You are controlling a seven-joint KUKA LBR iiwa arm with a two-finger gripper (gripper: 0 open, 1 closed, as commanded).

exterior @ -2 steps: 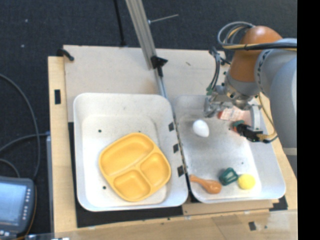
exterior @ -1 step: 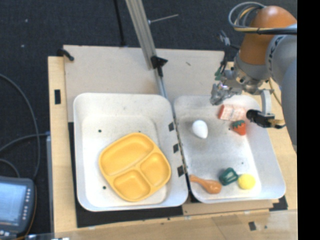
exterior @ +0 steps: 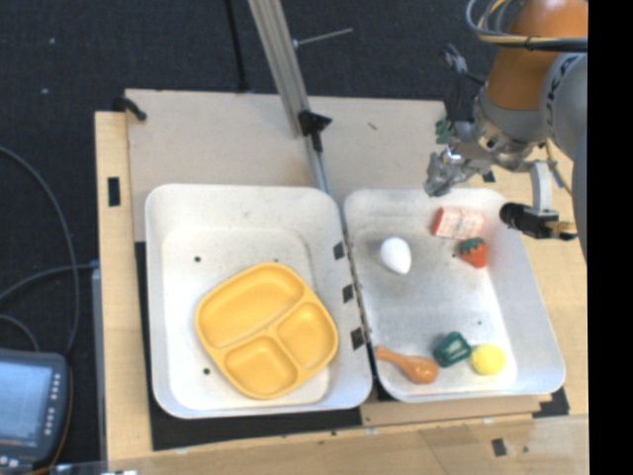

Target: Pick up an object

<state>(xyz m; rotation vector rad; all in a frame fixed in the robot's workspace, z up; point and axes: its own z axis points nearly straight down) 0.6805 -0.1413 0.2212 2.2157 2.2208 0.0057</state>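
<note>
The gripper point(exterior: 442, 173) is hovering over the right bin's point(exterior: 514, 364) far edge, grip state unclear; next, descending onto the carton point(exterior: 455, 223).

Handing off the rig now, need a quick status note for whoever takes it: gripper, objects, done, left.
Gripper: above the far edge of the right bin, nothing seen between its fingers; open or shut not readable.
Right bin holds: white egg, pink packet, small red-orange item, green piece, yellow ball, brown spoon.
Left bin holds a yellow divided tray.
Done: nothing picked up yet.
Left: descend, grasp one object, lift. The pink packet lies nearest the gripper.
</note>
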